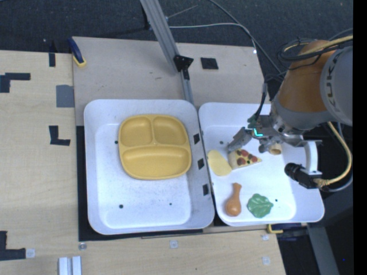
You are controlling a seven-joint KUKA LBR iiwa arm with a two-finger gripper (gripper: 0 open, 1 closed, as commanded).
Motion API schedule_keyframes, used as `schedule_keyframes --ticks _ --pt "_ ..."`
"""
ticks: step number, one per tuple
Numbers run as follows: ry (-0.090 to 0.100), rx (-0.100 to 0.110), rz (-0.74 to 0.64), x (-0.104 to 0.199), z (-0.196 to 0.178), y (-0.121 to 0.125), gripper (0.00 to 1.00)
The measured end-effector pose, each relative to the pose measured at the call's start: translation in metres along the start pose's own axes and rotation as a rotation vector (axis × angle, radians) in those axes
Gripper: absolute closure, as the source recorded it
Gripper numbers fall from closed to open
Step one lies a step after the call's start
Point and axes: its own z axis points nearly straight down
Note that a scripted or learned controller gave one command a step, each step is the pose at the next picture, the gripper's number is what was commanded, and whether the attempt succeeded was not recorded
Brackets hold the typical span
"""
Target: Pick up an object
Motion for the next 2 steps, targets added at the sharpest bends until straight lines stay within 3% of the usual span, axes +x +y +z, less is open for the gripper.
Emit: schedule_keyframes --ticks 1,2 --pt "0.000 -0.001 0.000 0.000 0.000 0.000 0.00" --pt "-0.002 0.003 0.002 -0.008 0.048 0.002 0.00"
